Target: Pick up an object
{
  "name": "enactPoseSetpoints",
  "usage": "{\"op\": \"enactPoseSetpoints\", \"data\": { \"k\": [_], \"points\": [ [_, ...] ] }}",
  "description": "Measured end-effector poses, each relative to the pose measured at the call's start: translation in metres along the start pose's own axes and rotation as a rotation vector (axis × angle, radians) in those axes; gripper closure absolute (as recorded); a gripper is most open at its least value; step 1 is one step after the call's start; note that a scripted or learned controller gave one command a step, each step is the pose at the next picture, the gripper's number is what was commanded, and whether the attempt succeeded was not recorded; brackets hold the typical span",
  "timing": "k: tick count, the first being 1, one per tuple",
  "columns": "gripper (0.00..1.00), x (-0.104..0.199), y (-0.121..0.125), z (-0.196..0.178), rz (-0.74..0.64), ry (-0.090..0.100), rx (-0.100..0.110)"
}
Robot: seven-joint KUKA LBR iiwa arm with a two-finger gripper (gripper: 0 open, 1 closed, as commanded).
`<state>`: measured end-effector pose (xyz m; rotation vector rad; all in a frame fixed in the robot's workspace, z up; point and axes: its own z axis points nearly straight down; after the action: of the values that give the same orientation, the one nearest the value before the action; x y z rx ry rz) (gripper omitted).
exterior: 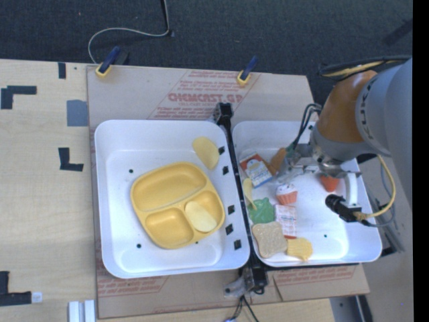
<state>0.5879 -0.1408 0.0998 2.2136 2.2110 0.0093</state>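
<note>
Arm comes in from the right and the gripper (289,170) is down in the right bin (335,247), right by a small white-and-red carton (257,170). Carton lies flat near the divider, long axis running diagonal, upper-left to lower-right. Can't tell how the gripper is set from this angle. Also in that bin: toast (269,239), a green piece (263,211), an orange cup (287,196). Left bin (110,247) has a yellow tray (175,203).

A yellow three-compartment plastic tray (175,203) fills the left white bin (110,180), a pale round chip in its four-o'clock compartment. In the right white bin (362,247), the gripper (289,170) hangs near twelve o'clock over small toy foods.
</note>
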Motion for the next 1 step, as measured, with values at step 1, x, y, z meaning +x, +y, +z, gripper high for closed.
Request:
{"op": "enactPoseSetpoints", "data": {
  "k": [1],
  "points": [
    [0.0,0.0002,-0.0004,0.0009,0.0,0.001,0.001]
  ]
}}
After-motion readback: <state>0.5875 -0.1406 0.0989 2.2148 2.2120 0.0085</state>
